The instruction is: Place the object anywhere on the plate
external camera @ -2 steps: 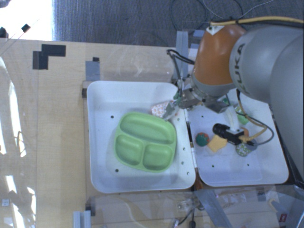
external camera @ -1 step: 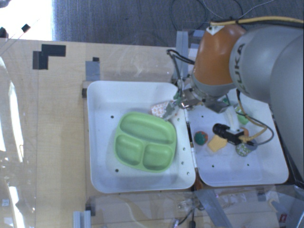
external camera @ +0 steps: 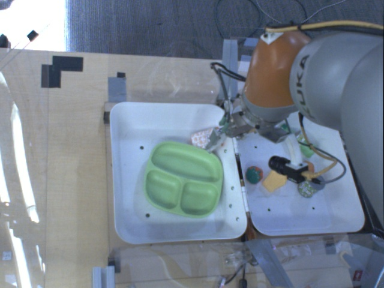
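A green plate [external camera: 183,179] with three compartments lies in the left white bin [external camera: 129,161]. My gripper [external camera: 215,137] hangs over the left bin's far right corner, just beyond the plate's far rim. It is shut on a small pale pink speckled object [external camera: 200,138], which sticks out to the left of the fingertips, close above the plate's far edge. The arm's orange band [external camera: 270,71] and grey body cover the far part of the right bin.
The right bin [external camera: 300,215] holds a green and red ball [external camera: 254,174], a yellow block [external camera: 275,182], a small green item [external camera: 307,150] and a round greyish piece [external camera: 308,188]. The raised divider [external camera: 240,185] between the bins runs just right of the plate.
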Controlling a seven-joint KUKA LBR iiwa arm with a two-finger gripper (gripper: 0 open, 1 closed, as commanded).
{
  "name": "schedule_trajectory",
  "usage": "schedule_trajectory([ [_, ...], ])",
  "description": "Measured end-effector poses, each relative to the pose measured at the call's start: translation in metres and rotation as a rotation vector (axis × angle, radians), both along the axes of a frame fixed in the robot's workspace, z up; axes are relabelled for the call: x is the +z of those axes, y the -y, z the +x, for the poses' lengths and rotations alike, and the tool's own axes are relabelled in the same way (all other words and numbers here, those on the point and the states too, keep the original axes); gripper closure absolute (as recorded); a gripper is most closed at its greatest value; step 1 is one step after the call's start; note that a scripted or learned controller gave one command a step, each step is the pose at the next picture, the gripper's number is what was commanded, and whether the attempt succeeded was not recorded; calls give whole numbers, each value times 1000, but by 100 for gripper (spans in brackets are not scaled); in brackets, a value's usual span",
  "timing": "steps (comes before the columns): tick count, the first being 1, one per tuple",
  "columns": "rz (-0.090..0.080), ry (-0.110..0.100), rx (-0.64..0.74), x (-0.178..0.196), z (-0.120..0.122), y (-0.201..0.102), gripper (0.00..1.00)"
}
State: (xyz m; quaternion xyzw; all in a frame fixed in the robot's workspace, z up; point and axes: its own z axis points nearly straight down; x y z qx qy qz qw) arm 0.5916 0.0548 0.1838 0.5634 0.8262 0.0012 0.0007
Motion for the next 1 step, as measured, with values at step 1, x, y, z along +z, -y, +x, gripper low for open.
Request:
schedule_trajectory([
  [1,0,0,0,0,0,0,0],
])
